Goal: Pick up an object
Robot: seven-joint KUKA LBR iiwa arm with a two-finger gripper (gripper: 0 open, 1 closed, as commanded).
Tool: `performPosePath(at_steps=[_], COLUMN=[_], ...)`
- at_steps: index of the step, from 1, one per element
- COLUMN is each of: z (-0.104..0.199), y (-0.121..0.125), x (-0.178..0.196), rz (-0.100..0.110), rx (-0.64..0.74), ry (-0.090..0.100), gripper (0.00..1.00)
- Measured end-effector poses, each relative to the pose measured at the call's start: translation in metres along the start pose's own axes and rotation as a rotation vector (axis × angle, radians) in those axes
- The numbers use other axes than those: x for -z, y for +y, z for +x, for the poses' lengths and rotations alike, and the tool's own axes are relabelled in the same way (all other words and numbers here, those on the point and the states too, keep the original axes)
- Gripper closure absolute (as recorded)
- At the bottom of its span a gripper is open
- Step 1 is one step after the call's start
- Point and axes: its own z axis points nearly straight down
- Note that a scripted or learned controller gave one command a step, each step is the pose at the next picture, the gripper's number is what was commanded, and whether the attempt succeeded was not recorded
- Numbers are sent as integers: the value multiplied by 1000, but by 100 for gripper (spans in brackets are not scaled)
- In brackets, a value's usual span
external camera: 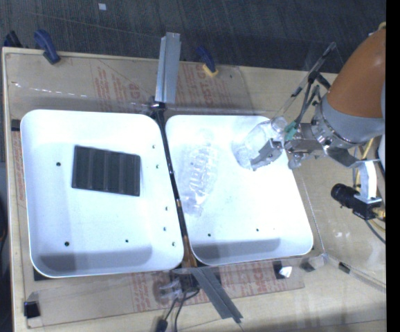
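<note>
One fixed camera looks down at a slant from above the bench. It frames both shallow white plastic bins, side by side. The grey, orange-banded arm enters at right.

Clear crinkled plastic bottle; glossy white bins.

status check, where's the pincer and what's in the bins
Pincer over right bin, at a clear object. Clear plastic bottle lying there. Dark ridged block in left bin.

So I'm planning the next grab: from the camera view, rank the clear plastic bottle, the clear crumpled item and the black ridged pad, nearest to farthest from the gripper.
1. Clear plastic bottle, right at the gripper, right bin's upper part.
2. Clear crumpled item, right bin's left side.
3. Black ridged pad, in the left bin.
</note>
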Motion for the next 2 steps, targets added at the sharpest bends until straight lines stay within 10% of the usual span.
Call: performPosePath(at_steps=[1, 2], z=[-10, -11], y=[13, -31], x=[6, 66], rz=[-5, -5], rx=[46, 118], ry=[-2, -2], gripper=[0, 0])
